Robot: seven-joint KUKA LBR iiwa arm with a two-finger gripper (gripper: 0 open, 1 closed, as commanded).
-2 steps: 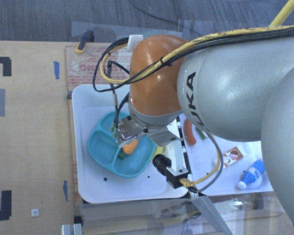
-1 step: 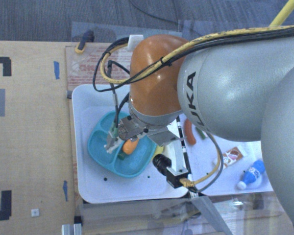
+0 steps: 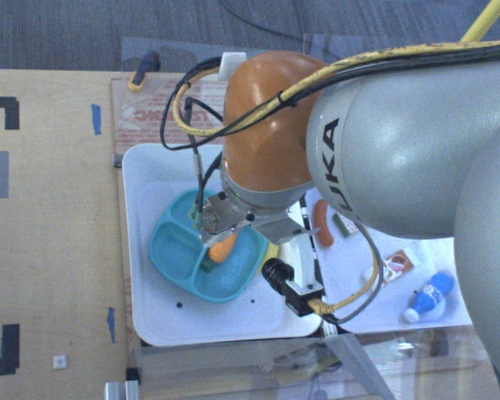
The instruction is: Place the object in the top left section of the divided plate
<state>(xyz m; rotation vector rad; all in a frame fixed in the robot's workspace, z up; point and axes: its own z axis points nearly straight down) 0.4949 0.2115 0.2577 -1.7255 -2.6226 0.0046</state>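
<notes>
Half the divided plate arm-hidden

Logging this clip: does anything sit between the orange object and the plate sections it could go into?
Nothing visible does. The orange object, carrot-like, already sits over the teal divided plate, just below the arm's wrist. The wrist covers the plate's upper right part, so that part cannot be checked.

One camera, fixed above table, looking down at slant on both white bins. My arm enters from frame's right, sits close under lens, bulks large, covers much of right bin. Left bin near frame centre. Table's bare wood fills left side; grey floor runs along top edge.
</notes>
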